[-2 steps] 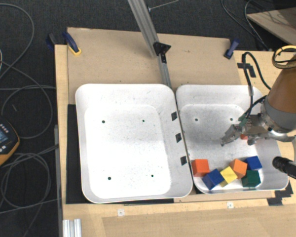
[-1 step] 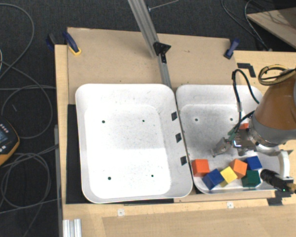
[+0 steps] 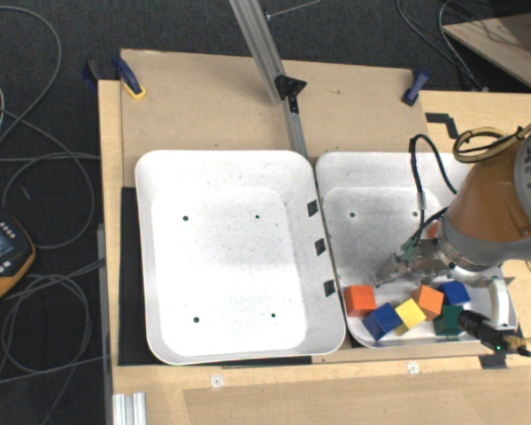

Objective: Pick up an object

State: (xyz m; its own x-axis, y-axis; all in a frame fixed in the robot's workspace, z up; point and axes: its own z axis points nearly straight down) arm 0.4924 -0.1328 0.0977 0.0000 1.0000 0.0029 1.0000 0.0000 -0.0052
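Blocks crowd the near corner of the right bin [image 3: 372, 193]: an orange-red block [image 3: 360, 299] on the left, a blue block [image 3: 382, 320] just in front of it, a yellow block [image 3: 410, 312] touching the blue one, then an orange block [image 3: 430, 300], a second blue block [image 3: 454, 292] and a dark green block [image 3: 447, 320] further right, partly under the arm. Just beyond the cluster, the jaws [image 3: 405, 264] hang low over the bin floor beside the blocks; whether they are spread or closed I cannot tell, since the metal parts blur together and nothing is seen between them. Behind them rises the grey arm [image 3: 478, 237] with its orange band [image 3: 491, 193], reaching in from the right. To the left lies the left bin [image 3: 159, 175], its speckled floor showing four dark dots. Both bins rest on the wooden surface [image 3: 203, 96], and at its far edge sit blue clamps [image 3: 129, 75] at the corners.
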